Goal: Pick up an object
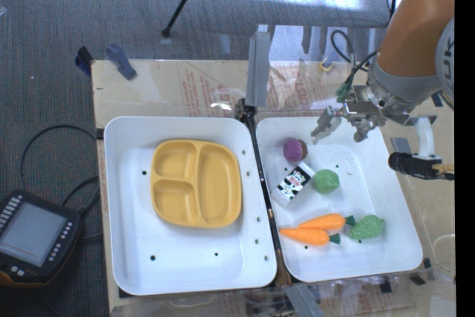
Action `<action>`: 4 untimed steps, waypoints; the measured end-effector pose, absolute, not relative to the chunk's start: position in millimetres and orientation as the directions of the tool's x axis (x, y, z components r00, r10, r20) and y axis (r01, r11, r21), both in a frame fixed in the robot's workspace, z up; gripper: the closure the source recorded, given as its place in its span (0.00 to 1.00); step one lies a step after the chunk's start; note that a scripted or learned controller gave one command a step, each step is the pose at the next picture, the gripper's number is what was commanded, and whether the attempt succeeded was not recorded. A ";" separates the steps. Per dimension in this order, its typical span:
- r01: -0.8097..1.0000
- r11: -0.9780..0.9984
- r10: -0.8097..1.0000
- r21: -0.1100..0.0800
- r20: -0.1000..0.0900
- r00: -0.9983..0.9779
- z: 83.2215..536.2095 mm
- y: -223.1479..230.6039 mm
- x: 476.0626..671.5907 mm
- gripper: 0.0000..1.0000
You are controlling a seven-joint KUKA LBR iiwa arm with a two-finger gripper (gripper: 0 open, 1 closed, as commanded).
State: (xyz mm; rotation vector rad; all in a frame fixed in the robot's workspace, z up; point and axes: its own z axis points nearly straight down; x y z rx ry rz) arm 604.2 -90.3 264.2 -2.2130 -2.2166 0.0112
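Note:
My gripper (344, 128) hangs over the far edge of the right bin (386, 234), its two fingers spread open with nothing between them. Below it to the left lies a purple round vegetable (295, 150). Nearer the middle of that bin sit a small black-and-white carton (295, 182) and a green round fruit (326, 180). Two orange carrots (315, 229) lie toward the front, beside a light green leafy piece (367, 227).
The left bin (133, 256) holds a yellow divided plate (197, 182). A grey upright post (257, 72) stands behind the gap between the bins. A handheld pendant (33, 234) lies on the floor at the left.

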 end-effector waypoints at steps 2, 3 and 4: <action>0.999 -0.052 0.999 -0.005 0.002 0.052 86.3 -80.0 580.4 0.00; 0.998 -0.059 0.998 -0.008 0.003 0.059 95.3 -81.8 579.9 1.00; 0.998 -0.061 0.998 0.004 0.002 0.061 190.4 -64.9 521.2 1.00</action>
